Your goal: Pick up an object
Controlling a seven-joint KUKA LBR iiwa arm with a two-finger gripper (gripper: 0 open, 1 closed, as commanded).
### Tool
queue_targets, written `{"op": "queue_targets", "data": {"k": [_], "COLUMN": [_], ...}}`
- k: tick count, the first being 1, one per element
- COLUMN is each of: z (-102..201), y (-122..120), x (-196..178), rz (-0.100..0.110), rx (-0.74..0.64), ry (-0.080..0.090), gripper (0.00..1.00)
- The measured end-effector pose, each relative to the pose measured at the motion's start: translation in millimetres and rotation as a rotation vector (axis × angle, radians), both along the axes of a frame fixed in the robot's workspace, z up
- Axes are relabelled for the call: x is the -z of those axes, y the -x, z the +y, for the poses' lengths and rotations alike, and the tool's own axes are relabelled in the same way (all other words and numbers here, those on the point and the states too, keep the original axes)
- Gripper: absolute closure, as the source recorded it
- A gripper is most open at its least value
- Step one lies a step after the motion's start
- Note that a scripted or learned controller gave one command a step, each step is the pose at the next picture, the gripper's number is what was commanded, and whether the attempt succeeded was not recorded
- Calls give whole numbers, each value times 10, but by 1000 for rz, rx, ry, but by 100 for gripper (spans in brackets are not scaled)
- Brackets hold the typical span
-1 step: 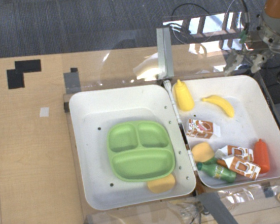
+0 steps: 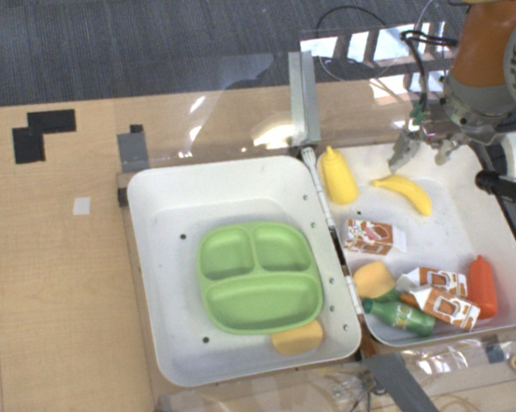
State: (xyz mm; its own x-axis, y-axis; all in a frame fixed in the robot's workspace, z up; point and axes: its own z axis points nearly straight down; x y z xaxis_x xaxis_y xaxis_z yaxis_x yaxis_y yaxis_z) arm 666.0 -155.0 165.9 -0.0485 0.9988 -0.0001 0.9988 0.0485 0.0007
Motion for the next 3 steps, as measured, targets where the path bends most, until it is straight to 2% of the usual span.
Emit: {"op": "queue_targets", "data": {"k": [1, 2, 3], "z": [-446, -451, -67], "y": [82, 96, 80], "x": [718, 631, -457], "rz": [-5, 7, -6], "rx": [-133, -135, -82], "ry": [1, -1, 1], "gripper": [0, 100, 100]}}
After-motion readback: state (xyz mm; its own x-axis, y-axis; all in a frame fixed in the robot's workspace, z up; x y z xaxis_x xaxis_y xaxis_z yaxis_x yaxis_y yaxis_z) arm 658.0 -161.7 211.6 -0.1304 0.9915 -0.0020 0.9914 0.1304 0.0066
